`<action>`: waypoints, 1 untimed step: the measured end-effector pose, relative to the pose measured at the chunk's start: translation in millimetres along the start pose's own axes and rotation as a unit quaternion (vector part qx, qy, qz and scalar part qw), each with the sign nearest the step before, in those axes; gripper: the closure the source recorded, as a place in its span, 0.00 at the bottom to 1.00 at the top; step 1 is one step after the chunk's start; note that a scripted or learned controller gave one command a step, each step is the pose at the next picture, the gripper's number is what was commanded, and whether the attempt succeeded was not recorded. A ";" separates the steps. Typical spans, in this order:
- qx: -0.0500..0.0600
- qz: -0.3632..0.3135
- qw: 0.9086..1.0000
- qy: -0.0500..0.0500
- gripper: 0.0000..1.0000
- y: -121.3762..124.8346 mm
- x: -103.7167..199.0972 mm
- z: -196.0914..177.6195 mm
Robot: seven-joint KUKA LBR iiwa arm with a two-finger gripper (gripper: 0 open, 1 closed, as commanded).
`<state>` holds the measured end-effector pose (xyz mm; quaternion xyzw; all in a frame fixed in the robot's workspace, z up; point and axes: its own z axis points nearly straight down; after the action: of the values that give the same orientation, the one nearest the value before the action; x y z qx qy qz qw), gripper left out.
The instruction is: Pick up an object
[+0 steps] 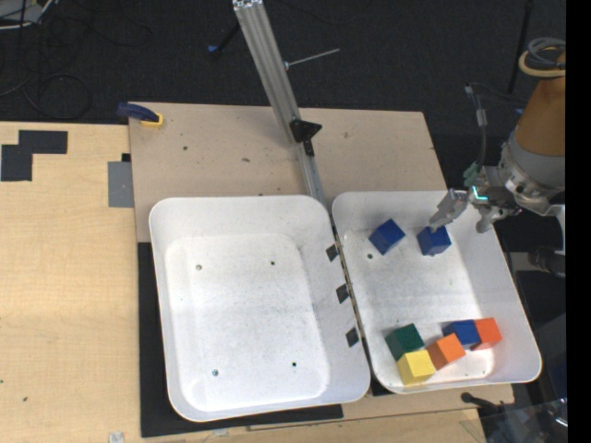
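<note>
Overhead slanted view of a pale wooden worktop (65, 275) bearing two shallow white bins side by side. The left bin (175, 386) shows a speckled white floor. The right bin (512, 303) holds seven small blocks in two groups. Toward its far end lie two blue blocks: one blue cube (387, 236) sits tilted near the bin's middle line, and a second blue cube (434, 241) lies just beside it to the right, the two apart from each other. At the bin's near right corner lies a cluster: a green block (404, 340) touching a yellow block (416, 365) in front of it, an orange block (450, 348) just right of the yellow one, then a blue block (463, 332) and a further orange block (488, 330) at the row's right end, each close against its neighbour. The grey arm, with its orange band (545, 109), enters from the right above the far right corner of the right bin. Its claw (466, 209) hangs just above and to the right of the second blue cube; one finger (447, 209) slants down toward that cube's upper edge, the other finger stands apart from it to the right, so the claw is spread, and no block lies between the fingers. A slanted aluminium rail (272, 67) rises from behind the junction of the bins, and three black clips (342, 293) mark the seam between them.
</note>
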<state>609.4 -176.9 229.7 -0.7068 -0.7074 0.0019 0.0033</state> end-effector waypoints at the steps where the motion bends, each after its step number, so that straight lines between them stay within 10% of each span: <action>1: -0.002 -0.001 1.000 -0.001 0.00 0.9 0.1 -2.6</action>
<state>610.3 -176.9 232.3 -0.7061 -0.7081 0.0009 0.0013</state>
